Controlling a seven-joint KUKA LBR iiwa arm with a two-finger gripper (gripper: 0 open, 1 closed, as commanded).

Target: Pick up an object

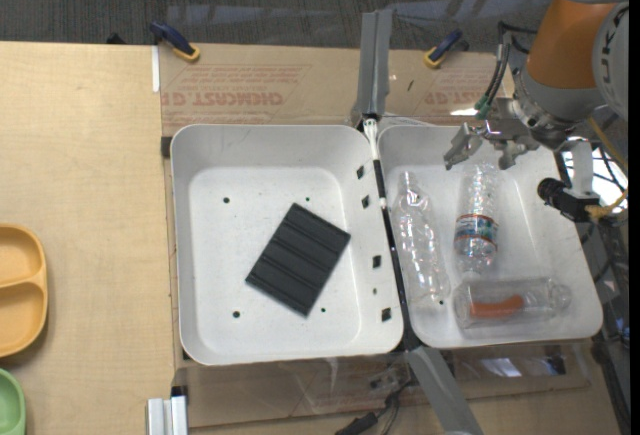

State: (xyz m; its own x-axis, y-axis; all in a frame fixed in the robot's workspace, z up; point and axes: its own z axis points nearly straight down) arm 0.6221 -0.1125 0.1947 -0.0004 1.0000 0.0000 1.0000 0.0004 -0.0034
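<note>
Orange and green dishes sit at the far left edge of the wooden bench: a divided orange tray (18, 291) and, below it, the rim of a green bowl (8, 403). Next comes the left bin (200, 343), which holds one thing, a black ribbed slab (298, 258) lying flat and turned diagonally.

Across the divider, the right bin (590, 318) holds three clear plastic bottles. A crushed bottle (420, 243) lies along the bin's left wall. A water bottle with a blue label (477, 223) lies lengthwise, its neck toward the far wall. A third bottle with something red inside (510, 302) lies crosswise along the near wall.

The gripper (487, 147) hangs over the far end of the right bin with its fingers spread wide and nothing between them. The labelled bottle is the nearest target: its neck end sits directly under the fingers, and its long axis runs from there toward the near wall. A straight descent would likely meet the narrow neck, so closing across the bottle's width looks the better bet.
</note>
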